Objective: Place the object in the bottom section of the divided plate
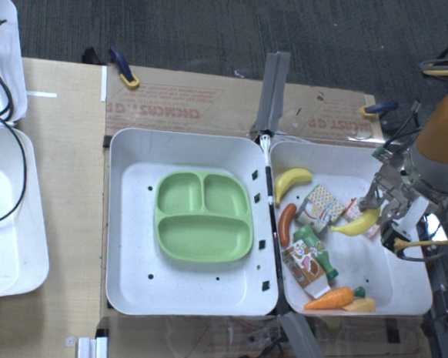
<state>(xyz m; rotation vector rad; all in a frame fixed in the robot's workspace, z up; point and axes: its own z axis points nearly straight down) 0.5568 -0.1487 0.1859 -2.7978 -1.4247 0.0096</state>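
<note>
Over the right bin (423, 302) our gripper (378, 203) hangs by a yellow banana (357, 223), finger state unreadable; we should grip it mid-length, then carry it left to the green plate (203, 215).

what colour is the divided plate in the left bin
Light green, plain and unpatterned: the three-section divided plate shows best in the camera view, inside the left white bin.

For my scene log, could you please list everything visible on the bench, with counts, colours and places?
Shallow white plastic bins: two, side by side.
Divided green plastic plate: one, left bin.
Curved yellow toy bananas: two, right bin, one near the top left, one by the arm.
Red toy sausage: one, right bin, left edge.
Small printed cartons: two, right bin, middle.
Green bottle: one, right bin.
Orange toy carrot: one, right bin, bottom.
Grey arm's gripper: one, over the right bin.
</note>
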